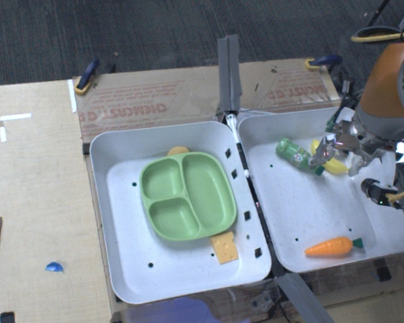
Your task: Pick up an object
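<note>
Dark carpet runs behind a pale wooden bench (34, 212) that carries two shallow white bins side by side, with a brown cardboard sheet (152, 101) beneath their far edges.

Left bin (124, 274): a green three-compartment plate (188, 195) sits near the centre, tilted slightly in plan. A yellow cheese-like block (225, 248) lies just beside the plate's near corner. A small orange-yellow item (178, 151) shows just past the plate's far rim, mostly hidden. White floor is bare along the left wall and the near wall.

Right bin (316, 209): a green bottle-shaped item (293, 152) lies slanted in the far half. A yellow object (334, 166) lies just beside it, at the gripper. A toy carrot (331, 248) lies lengthwise near the front wall, well apart from the others. The centre of this bin is open floor.

Gripper (330, 155): positioned low over the far right part of the right bin, at the yellow object and the bottle's end. Finger spacing and any hold cannot be told. The arm's orange band (384, 78) stands above the bin's right wall.
</note>
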`<state>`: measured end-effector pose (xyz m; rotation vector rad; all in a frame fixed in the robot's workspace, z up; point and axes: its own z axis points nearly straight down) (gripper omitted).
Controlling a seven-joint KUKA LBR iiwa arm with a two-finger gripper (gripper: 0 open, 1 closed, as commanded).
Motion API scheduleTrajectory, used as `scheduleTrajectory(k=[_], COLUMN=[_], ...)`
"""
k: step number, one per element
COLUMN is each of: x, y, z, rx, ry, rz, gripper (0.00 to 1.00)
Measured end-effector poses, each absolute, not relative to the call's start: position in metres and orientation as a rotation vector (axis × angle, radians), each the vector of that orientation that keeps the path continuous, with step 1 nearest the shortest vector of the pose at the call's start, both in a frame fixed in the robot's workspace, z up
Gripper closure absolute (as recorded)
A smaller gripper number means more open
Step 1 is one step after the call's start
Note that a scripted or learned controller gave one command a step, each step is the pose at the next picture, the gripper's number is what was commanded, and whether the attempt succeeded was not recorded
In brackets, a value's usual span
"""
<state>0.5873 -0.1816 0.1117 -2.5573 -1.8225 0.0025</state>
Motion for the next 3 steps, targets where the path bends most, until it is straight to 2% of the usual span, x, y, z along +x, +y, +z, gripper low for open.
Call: scheduleTrajectory(k=[1,2,3], x=[0.634,0.634,0.647], y=[-0.186,-0.186,-0.131], z=[0.092,0.101,0.210], rx=[-2.491,-2.487,-2.413], ry=[-1.915,-1.921,-2.013], rz=[0.002,0.004,0.002], gripper=[0.00,1.00,1.00])
